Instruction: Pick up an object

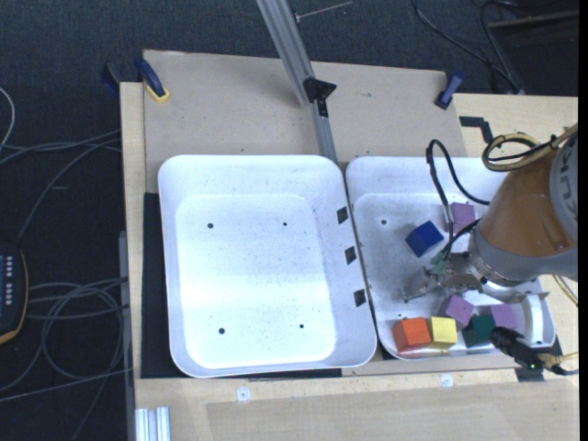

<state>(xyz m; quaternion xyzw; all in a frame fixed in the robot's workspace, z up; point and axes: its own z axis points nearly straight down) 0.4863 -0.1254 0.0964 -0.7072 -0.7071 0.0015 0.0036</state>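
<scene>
Camera view, from above: we record two shallow white bins side by side on the bench. The left bin (184,246) shows bare floor. The right bin (386,200) holds several small blocks.

We find the arm (528,223) reaching in from the right, its orange band low over the right bin. The gripper (439,278) sits down in that bin, near the middle of its floor. We cannot tell how far it is spread, nor whether it has hold of anything.

Objects noted in the right bin: a blue block (424,238) just up and left of the gripper; a purple block (462,215) further back, beside the arm; an orange block (413,333) and a yellow block (444,331) touching along the near wall; a pink block (457,307), a dark green block (480,329) and another purple block (504,317) clustered just right of them.
</scene>
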